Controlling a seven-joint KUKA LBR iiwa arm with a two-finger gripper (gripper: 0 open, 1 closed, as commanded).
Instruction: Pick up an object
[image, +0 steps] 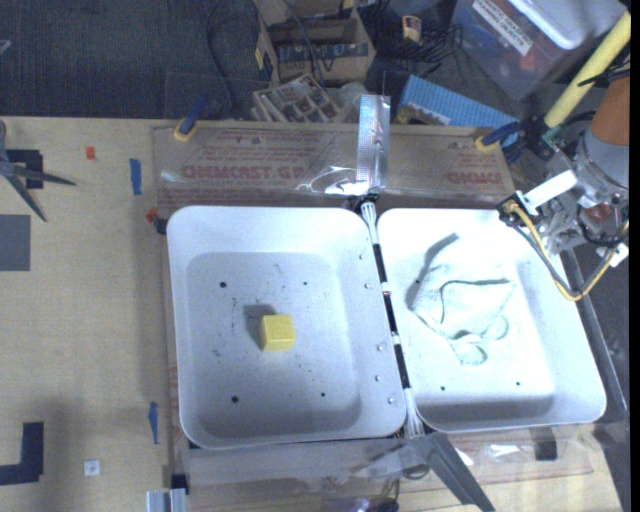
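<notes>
Gripper (588, 212): hanging at the view's right edge, just outside the far right corner of the right bin (560, 395); whether it is parted or closed is not showing from here.
Arm (612, 120): reaching in from the right, its orange band showing at the upper right edge, the wrist sitting beside the bin's rim and not over the bin's floor.
Cube (278, 332): yellow, lying alone near the middle of the left bin (200, 250), well apart from the gripper.
Cord (430, 265): grey and thin, lying in loose loops on the right bin's floor, nearer its left wall.
Bins: sitting side by side, rims meeting along the middle.
</notes>
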